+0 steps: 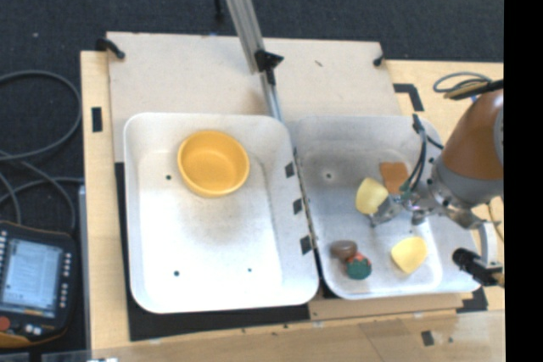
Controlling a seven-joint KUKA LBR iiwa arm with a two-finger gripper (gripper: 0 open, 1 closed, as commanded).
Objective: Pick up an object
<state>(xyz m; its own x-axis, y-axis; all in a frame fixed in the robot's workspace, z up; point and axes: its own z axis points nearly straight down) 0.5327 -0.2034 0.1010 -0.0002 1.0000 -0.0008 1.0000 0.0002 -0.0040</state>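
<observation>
Jaws (pixel 397 208) hang low in the right bin (pixel 339 140); their spread cannot be told. A pale yellow, rounded block (pixel 370 195) lies just left of them, apparently touching, ungripped.

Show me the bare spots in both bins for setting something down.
Left bin: bare floor below and right of the yellow bowl. Right bin: bare upper-left patch. Crowded at its right and bottom: pincer, yellow pieces, orange block, brown and green pieces.
</observation>
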